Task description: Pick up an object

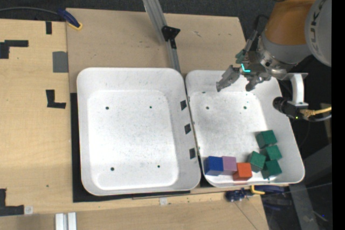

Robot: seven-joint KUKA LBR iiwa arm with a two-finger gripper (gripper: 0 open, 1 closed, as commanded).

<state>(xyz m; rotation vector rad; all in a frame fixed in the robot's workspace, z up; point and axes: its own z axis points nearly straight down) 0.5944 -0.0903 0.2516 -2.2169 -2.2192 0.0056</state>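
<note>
Hovering with the gripper over the far end of the right bin, fingers spread and pinching nothing; blocks lying well apart from it, at the near edge: blue block, purple block, orange block, green blocks; better aiming at the blue one, standing freest.

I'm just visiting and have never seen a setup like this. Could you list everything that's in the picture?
Bins: 2, white, side by side on the bench; left bin, right bin.
Green blocks: about 4, clustered at the right bin's near right corner.
Blue block: 1, near edge of right bin.
Purple block: 1, beside the blue one.
Orange block: 1, beside the purple one.
Metal bar: 1, silver, slanting over the bench.
Bench: 1, tan.
Arm: 1, grey and orange, at right.
End effector: 1, open, over the right bin's far edge, holding nothing.
</note>
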